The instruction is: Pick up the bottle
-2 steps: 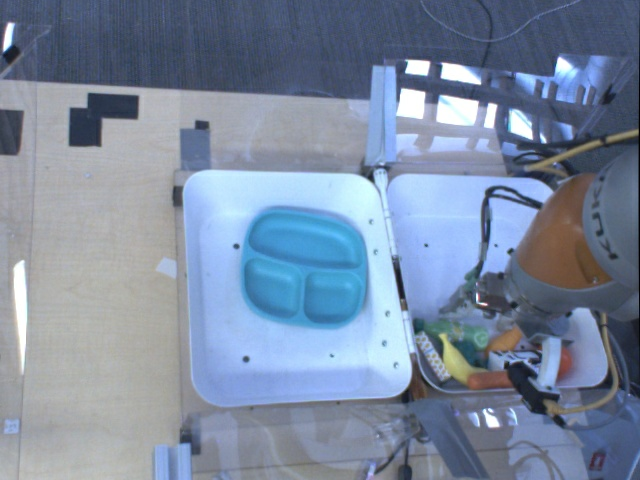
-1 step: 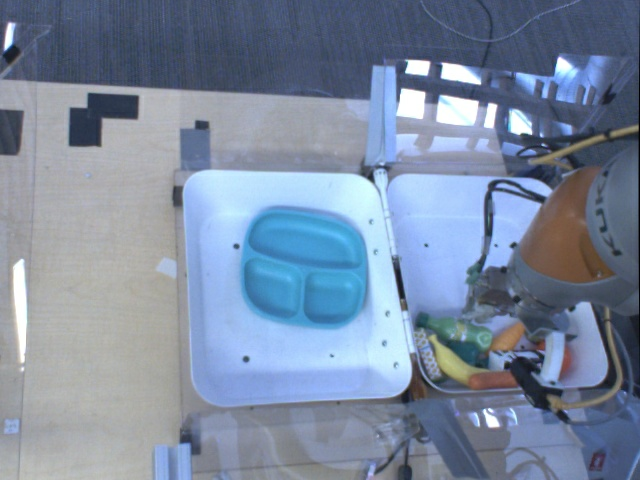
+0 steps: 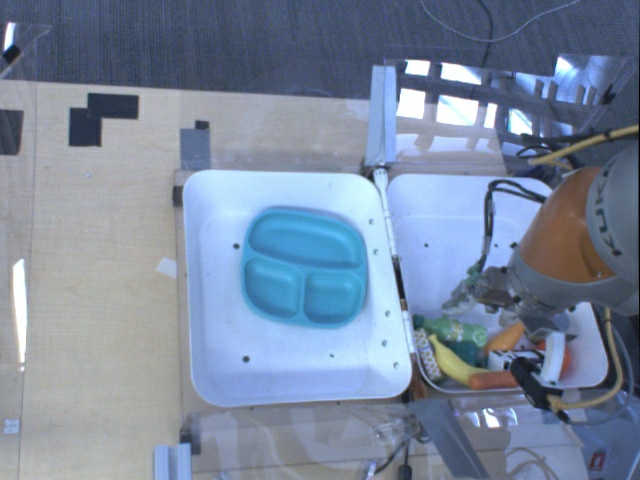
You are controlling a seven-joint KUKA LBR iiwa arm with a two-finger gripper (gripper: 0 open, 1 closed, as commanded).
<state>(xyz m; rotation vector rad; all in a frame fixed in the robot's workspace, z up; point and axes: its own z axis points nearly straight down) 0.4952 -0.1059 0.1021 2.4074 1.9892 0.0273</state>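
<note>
The gripper (image 3: 478, 290) is hung low over the bottle (image 3: 455, 330) for a grasp; its finger state cannot be told.

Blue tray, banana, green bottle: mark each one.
Blue tray (image 3: 303, 266), camera view, on the ridge between its compartments.
Banana (image 3: 453, 362), camera view, mid-length on its yellow peel.
Green bottle (image 3: 457, 332), camera view, on its green body.

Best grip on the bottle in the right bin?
Judging by its pose, the bottle lies on its side along the bin's near edge, banana tight beside it. Likely come from above and pinch across its green body near the middle, fingers away from the banana.
</note>
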